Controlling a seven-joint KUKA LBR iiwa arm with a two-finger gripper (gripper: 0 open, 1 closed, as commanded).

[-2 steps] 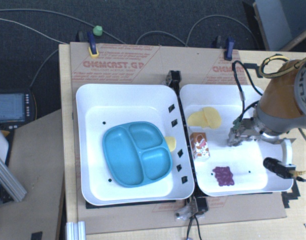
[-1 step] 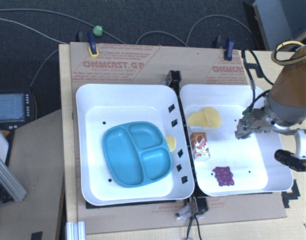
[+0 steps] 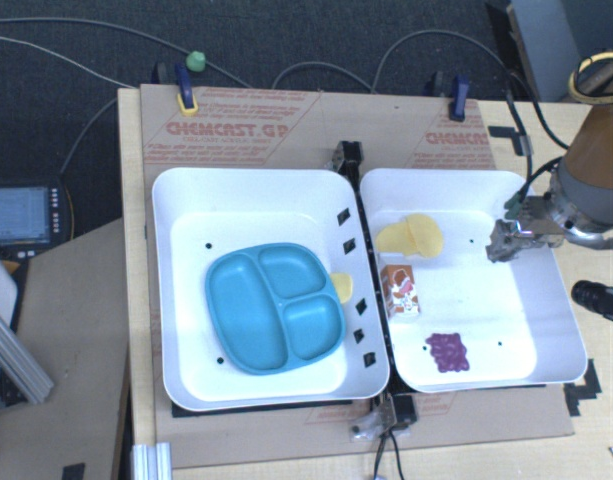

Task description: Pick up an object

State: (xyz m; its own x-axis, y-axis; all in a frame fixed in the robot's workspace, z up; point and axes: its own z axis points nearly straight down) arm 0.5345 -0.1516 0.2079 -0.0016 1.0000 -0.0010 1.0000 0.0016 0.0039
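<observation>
Purple grape bunch (image 3: 447, 352): nearest you, lying in right bin (image 3: 546, 328), near its front edge, below the snack packet.
Snack packet (image 3: 400, 290): small red/white printed pkt, flat on right bin floor, just right of the divider btwn bins.
Yellow toy (image 3: 411, 237): pale yellow lump, right bin, just above the snack pkt, apart from it.
Gripper (image 3: 504, 240): you see it low over right bin's upper right part, well right of the yellow toy; nothing visibly btwn fingers. Jaws: you can't tell spread or closed at this angle.
Arm (image 3: 591, 173): enters over right bin's far right rim, orange band above wrist.
Blue plate (image 3: 274, 306): 3-compartment plate, centre of left bin (image 3: 186, 218), well left of right bin.
Yellow bit (image 3: 341, 287): small piece touching blue plate's right rim, left bin.
</observation>
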